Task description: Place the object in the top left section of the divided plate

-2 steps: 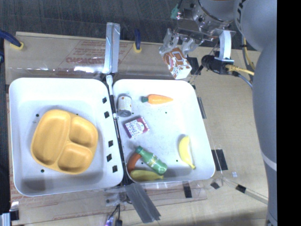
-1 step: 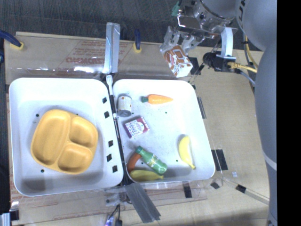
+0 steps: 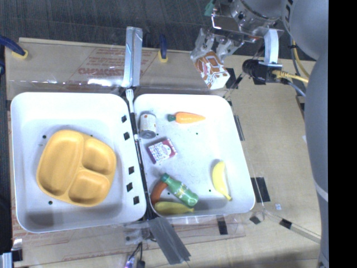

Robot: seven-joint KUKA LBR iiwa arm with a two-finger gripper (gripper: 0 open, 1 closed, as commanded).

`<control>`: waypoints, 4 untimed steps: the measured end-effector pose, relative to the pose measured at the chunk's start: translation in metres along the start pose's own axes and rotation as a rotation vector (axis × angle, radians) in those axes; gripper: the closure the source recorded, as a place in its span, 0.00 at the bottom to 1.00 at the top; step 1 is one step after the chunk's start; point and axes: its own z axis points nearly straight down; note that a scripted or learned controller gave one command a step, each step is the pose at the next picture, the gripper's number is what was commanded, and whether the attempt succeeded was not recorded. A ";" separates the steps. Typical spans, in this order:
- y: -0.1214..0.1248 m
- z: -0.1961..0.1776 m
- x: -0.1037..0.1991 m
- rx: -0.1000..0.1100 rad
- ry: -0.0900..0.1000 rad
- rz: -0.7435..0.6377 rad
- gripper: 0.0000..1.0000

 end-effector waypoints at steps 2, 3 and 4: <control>-0.043 -0.032 -0.040 -0.008 0.003 0.098 1.00; -0.071 -0.042 -0.069 -0.010 0.006 0.112 1.00; -0.070 -0.051 -0.068 -0.009 0.005 0.106 1.00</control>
